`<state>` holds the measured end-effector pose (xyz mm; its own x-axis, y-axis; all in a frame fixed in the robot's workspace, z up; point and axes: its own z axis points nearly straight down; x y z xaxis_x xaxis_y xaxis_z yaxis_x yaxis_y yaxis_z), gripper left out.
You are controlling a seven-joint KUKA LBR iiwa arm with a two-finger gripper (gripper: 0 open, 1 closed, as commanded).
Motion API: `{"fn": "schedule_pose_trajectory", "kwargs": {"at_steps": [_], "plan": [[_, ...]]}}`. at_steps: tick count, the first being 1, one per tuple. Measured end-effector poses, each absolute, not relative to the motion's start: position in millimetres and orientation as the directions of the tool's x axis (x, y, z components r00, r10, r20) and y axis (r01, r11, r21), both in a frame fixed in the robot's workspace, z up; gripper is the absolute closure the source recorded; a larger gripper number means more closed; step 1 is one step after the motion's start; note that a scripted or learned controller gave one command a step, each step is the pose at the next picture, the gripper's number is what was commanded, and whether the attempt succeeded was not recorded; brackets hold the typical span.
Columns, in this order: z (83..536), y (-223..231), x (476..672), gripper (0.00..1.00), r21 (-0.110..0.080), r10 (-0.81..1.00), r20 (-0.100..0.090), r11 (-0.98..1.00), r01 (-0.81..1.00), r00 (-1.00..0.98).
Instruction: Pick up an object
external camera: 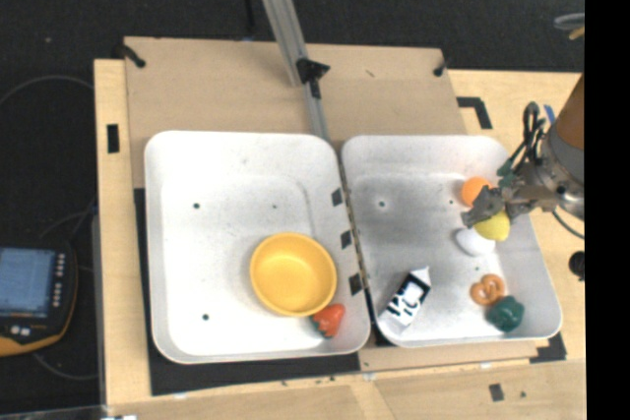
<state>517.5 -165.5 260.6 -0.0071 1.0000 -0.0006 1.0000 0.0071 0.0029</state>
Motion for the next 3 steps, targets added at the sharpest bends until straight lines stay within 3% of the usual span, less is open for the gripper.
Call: {"fn": "schedule_pose_trajectory", "kwargs": {"at_steps": [1,3], "plan": [[250.8,-120.6,524.2,1.00,0.002,1.000,0.000,0.006,1.000,-0.006],[240.3,-7.5,518.6,1.00,0.001,1.000,0.002,0.008,1.000,-0.008]]}}
